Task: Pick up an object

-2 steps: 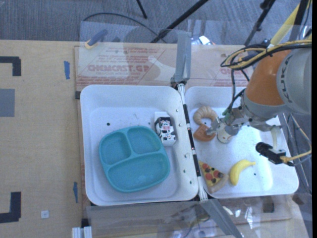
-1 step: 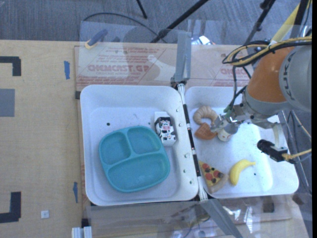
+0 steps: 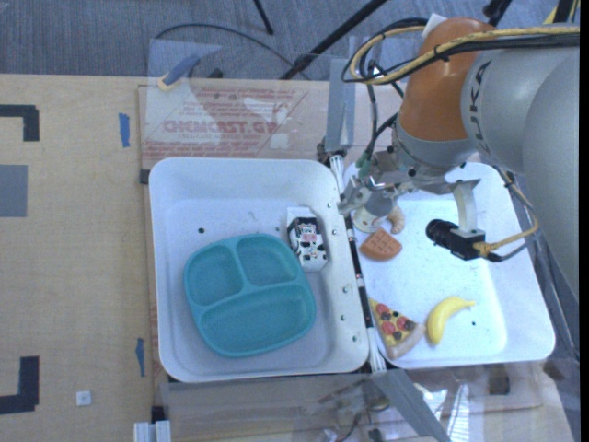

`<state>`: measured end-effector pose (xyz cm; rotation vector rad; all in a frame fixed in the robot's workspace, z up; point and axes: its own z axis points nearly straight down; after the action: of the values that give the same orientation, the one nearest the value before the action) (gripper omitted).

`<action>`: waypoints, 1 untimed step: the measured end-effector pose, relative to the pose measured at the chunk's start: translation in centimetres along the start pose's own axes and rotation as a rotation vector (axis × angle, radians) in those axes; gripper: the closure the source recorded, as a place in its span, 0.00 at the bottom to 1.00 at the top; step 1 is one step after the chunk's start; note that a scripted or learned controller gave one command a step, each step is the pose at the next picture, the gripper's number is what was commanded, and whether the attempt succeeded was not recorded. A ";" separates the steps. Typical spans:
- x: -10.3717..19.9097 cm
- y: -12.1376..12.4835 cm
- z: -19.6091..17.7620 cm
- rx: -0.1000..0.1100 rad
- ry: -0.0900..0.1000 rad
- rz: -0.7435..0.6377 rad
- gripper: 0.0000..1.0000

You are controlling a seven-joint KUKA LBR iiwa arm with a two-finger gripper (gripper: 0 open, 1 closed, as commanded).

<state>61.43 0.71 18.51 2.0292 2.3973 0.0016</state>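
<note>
The right bin (image 3: 515,330) holds an orange waffle-like piece (image 3: 379,245), a pizza slice (image 3: 396,328) and a yellow banana (image 3: 444,315). My gripper (image 3: 371,203) hangs low over the bin's far left corner, just above the waffle piece. A small pale object (image 3: 397,219) lies right beside it, partly hidden by the gripper. In the left bin (image 3: 221,182) are a teal divided plate (image 3: 248,293) and a small white carton with black spots (image 3: 307,239).
The grey arm with its orange band (image 3: 442,63) covers the right bin's far side. A black part with a yellow cable (image 3: 457,238) hangs off the wrist over the bin. The divider between the bins (image 3: 354,274) runs close to the gripper's left.
</note>
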 end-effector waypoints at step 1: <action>0.1 0.1 -1.0 -0.003 -0.002 -0.004 1.00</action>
<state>61.52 0.83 19.53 2.0226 2.3982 0.0029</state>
